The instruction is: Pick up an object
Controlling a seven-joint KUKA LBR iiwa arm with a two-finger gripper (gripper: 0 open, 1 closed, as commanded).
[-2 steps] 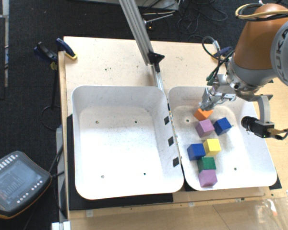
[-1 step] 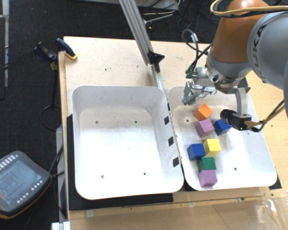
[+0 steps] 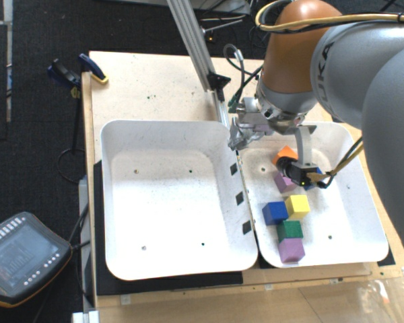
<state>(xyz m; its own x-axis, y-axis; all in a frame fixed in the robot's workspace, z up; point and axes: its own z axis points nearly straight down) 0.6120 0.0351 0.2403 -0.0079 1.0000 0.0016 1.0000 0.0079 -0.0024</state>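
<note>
Gripper (image 3: pixel 243 136) apparently hangs at the right bin's (image 3: pixel 363 247) far-left corner; orange block (image 3: pixel 285 155) lies near, toward view's lower right. Open or closed: cannot tell.

Bench (image 3: pixel 155 79) carried two bins side by side, rims touching: left bin (image 3: pixel 111 180), right bin (image 3: pixel 367 237). All blocks sat in the right bin's left half. Rearmost block (image 3: pixel 286 155) was nearest the far edge, with second block (image 3: pixel 283 182) just in front. Then came left block (image 3: pixel 275 212) and right block (image 3: pixel 298 204) side by side. Fifth block (image 3: pixel 290 229) touched front block (image 3: pixel 291 249) nearest the near edge. Clamp (image 3: pixel 87 66) was at the bench's far-left corner.
</note>
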